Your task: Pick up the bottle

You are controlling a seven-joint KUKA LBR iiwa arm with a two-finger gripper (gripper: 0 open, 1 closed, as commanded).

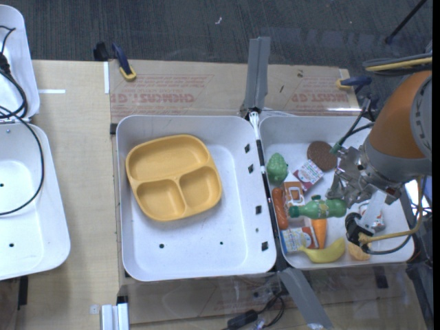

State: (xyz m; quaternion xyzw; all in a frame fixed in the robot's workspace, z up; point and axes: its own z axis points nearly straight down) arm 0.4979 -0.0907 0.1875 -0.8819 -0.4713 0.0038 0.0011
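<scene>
A green bottle with a white cap lies on its side in the right bin, cap pointing left, resting across a small box and an orange carrot. My gripper hangs at the bottle's right, bottom end, touching or just above it. The wrist's metal body and cables hide how it meets the bottle.
Around the bottle lie a green pepper, a brown cookie, a red-and-white packet, a red sausage and a banana. The left bin holds a yellow divided plate.
</scene>
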